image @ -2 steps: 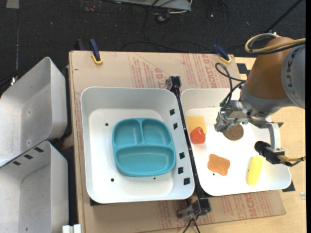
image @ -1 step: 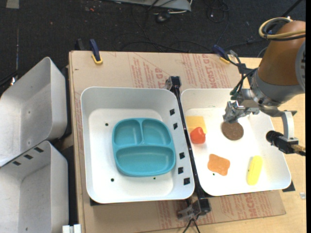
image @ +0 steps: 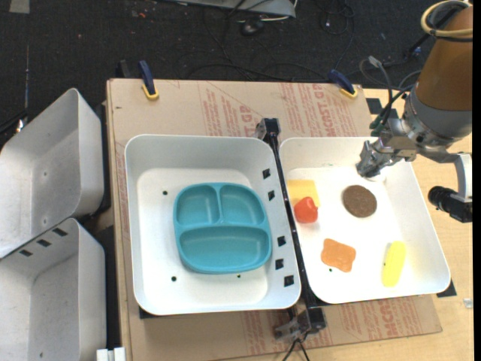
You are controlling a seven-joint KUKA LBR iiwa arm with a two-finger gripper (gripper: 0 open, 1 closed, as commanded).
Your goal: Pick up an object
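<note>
- Objects in the right bin (image: 432, 235): a brown disc (image: 360, 201), a red piece (image: 306, 210) touching a yellow block (image: 302, 190), an orange piece (image: 338, 255) and a yellow piece (image: 393, 263)
- The yellow block and red piece lie by the bin's left wall; the orange piece is below them, toward the near edge
- The yellow piece lies near the bin's near right corner, apart from the orange one
- The brown disc sits in the bin's middle, toward the far side
- The hand (image: 372, 166) hangs over the far part of the right bin, just above and right of the disc as seen; whether it is open or closed I cannot tell, and nothing is seen gripped
- The arm (image: 443, 81) comes in from the right
- The left bin (image: 143, 224) holds a teal divided plate (image: 222, 228), lying flat
- Both bins sit side by side on the tabletop (image: 225, 104), which has clamps (image: 149, 81) on its far edge
</note>
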